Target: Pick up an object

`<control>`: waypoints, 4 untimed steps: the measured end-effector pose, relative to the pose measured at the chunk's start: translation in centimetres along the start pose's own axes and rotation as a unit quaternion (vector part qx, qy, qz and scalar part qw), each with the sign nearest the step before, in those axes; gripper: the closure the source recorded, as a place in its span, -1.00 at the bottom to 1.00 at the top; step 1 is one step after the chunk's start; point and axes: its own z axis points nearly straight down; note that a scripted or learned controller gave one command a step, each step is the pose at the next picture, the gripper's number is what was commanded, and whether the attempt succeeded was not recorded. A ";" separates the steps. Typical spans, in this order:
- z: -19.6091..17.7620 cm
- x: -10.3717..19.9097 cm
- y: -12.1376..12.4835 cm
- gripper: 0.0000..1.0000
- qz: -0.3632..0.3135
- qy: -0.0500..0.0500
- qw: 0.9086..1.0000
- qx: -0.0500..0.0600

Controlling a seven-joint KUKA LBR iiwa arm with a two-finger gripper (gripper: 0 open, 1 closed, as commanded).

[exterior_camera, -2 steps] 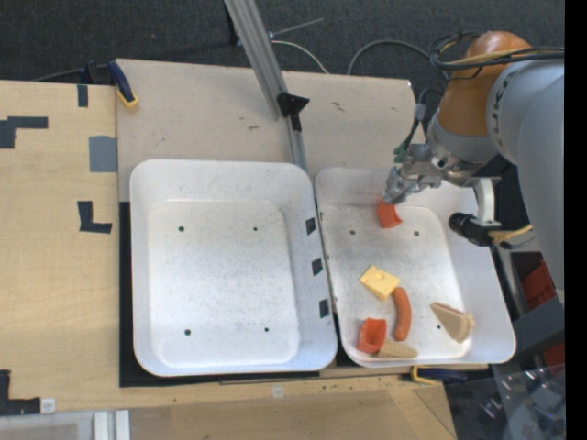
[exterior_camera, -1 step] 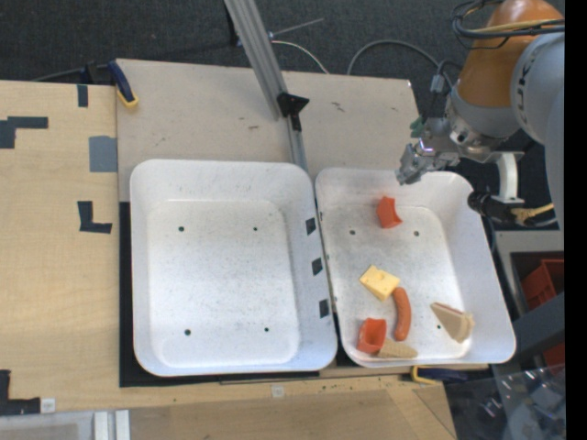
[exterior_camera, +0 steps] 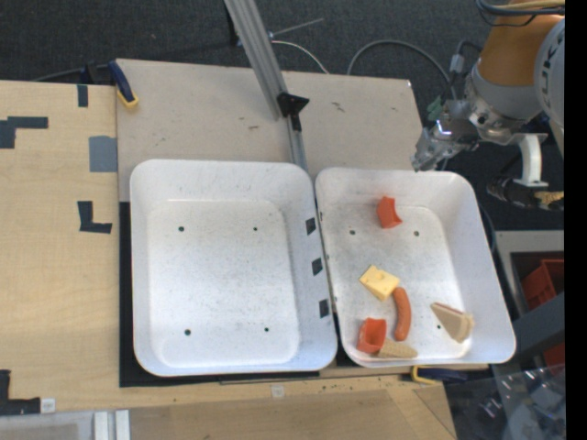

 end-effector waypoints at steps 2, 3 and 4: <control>-1.9 5.6 -1.4 1.00 -0.003 0.002 1.000 0.003; -0.8 11.4 -2.7 1.00 -0.003 0.001 1.000 0.004; 1.1 16.5 -5.2 1.00 -0.002 0.001 1.000 0.005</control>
